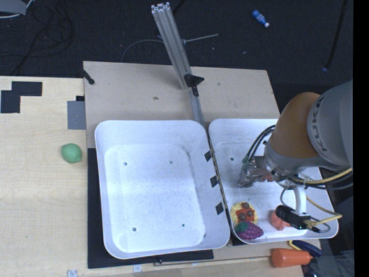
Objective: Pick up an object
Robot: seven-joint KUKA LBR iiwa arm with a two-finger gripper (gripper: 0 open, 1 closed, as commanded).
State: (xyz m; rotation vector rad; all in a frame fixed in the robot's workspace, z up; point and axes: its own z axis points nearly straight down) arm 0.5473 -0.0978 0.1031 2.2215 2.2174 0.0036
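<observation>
The arm [314, 134] reaches in over the right bin [230, 137], its gripper [249, 178] low above the bin floor near the middle. Whether the gripper is wide, narrow or holding anything cannot be told. In the right bin's near corner lie a yellow toy [244, 212] and, touching it, a purple toy [249, 231]; an orange piece [278, 221] lies just beside them. The left bin [153, 186] adjoins the right bin. A green ball [71, 153] sits well left of it
</observation>
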